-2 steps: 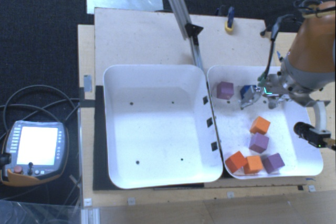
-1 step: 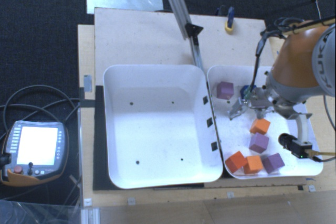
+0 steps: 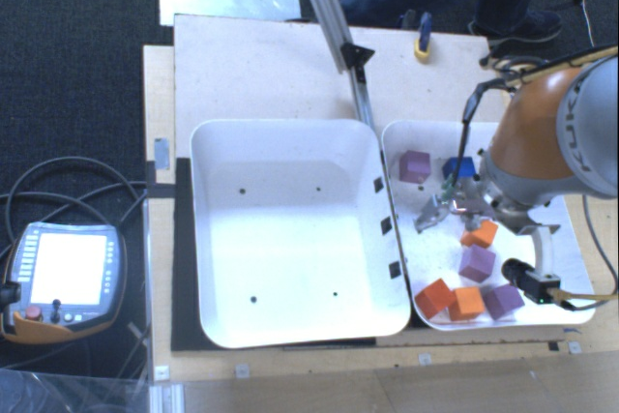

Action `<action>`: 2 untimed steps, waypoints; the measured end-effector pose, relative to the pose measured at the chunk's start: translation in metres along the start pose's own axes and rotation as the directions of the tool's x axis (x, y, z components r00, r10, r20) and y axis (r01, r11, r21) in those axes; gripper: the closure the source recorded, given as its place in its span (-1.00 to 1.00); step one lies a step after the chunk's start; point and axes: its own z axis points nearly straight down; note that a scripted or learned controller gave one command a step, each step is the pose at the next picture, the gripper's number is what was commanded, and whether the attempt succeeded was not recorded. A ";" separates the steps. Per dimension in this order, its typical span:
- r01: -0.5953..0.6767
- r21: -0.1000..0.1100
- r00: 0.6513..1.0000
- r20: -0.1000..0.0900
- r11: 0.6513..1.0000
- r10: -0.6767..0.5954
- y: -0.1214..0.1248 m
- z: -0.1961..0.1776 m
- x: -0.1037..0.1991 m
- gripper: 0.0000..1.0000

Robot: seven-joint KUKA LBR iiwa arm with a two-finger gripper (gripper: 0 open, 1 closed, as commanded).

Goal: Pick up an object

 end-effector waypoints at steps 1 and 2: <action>0.001 0.000 1.000 -0.001 1.000 -0.001 -0.001 0.052 0.000 -1.00; 0.002 -0.006 1.000 0.000 1.000 -0.002 0.001 0.039 0.000 1.00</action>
